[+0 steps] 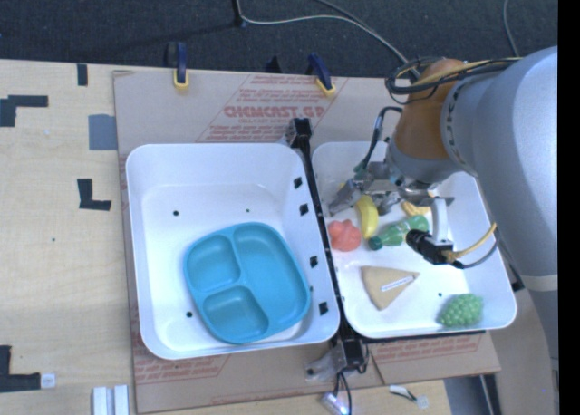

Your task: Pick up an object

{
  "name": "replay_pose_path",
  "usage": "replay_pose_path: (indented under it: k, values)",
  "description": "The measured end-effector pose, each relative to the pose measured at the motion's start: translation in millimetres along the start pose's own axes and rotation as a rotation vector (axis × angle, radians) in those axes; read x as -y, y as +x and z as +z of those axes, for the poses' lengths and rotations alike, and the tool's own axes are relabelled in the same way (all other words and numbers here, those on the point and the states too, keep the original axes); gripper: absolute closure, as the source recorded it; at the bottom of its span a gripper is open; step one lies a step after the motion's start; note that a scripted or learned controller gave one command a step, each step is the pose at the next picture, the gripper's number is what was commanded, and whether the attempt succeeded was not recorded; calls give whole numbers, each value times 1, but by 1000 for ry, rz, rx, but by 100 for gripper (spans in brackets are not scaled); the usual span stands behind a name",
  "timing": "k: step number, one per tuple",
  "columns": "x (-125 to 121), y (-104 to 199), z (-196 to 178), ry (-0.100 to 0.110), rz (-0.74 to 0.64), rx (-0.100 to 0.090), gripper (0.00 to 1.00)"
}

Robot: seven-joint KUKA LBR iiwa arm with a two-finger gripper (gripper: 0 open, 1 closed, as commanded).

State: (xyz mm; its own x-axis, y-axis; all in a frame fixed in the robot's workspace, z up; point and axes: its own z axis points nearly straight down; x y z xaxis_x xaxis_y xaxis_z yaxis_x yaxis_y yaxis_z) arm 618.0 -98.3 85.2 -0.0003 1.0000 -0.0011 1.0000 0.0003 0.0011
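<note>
1. Gripper (364,194) is down in the right bin (489,313), just above the banana (367,217); I cannot tell its state.
2. Banana lies free, beside the tomato (343,236).

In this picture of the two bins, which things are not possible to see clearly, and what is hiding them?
- Gripper: the wrist covers it in the camera view, so its state and any hold on the banana cannot be told.
- Green object: partly under the gripper's body; its kind is unclear.
- Arm: cut off by the right edge.
- Print on the wedge: too small to read.
</note>
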Motion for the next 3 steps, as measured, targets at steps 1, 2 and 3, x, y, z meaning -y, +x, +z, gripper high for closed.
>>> replay_pose_path:
  k: [1, 2, 3]
  values:
    - [0, 0, -10, 0, 0, 0, 100]
    - [0, 0, -10, 0, 0, 0, 0]
    - [-7, 12, -104, -7, -37, -1, 0]
